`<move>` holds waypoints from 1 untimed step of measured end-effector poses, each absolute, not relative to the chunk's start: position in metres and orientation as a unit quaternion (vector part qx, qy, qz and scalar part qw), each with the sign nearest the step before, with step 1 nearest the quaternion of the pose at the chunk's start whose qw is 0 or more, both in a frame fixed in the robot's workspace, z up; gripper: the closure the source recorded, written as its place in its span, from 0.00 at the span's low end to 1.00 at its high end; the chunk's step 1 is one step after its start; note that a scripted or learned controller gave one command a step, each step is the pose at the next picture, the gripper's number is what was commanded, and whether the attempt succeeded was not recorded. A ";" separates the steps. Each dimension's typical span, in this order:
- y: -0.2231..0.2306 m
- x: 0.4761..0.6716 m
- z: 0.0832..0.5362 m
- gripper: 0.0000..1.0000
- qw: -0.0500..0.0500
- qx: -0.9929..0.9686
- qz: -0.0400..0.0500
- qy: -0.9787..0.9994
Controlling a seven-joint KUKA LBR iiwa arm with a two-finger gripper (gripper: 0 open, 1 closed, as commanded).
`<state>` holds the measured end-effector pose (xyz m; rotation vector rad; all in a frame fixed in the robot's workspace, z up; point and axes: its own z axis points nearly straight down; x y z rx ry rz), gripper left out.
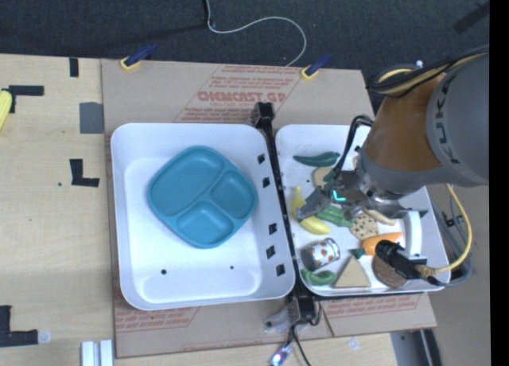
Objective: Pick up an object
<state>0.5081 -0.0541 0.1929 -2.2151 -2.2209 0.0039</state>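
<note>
In the camera view, two shallow white bins stand side by side on a cardboard sheet. The left bin (131,197) holds a blue divided plate (203,195), which lies flat and apart from the walls. The right bin (433,237) holds a crowd of small toy foods, and the arm (421,134) reaches over it from the right. The gripper (326,200) is low over the left part of this bin, and its dark fingers (312,204) look spread apart a little, with nothing clearly caught between them. Just under and beside the fingertips lies a yellow banana-like piece (316,223), and a green piece (340,215) lies right next to it; I cannot tell if the fingers touch either of them. A green pepper (316,158) lies further up, near the top wall. A small can (321,254), a triangular wedge (354,274), an orange piece (378,241) and a brown round piece (387,271) lie toward the near side, close together. As I judge it, the task is only at the approach step: the gripper is placed at a candidate object, but closing on it and lifting it out are both left to do.
</note>
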 end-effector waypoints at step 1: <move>-0.053 0.508 0.202 1.00 0.003 -0.706 0.001 -0.709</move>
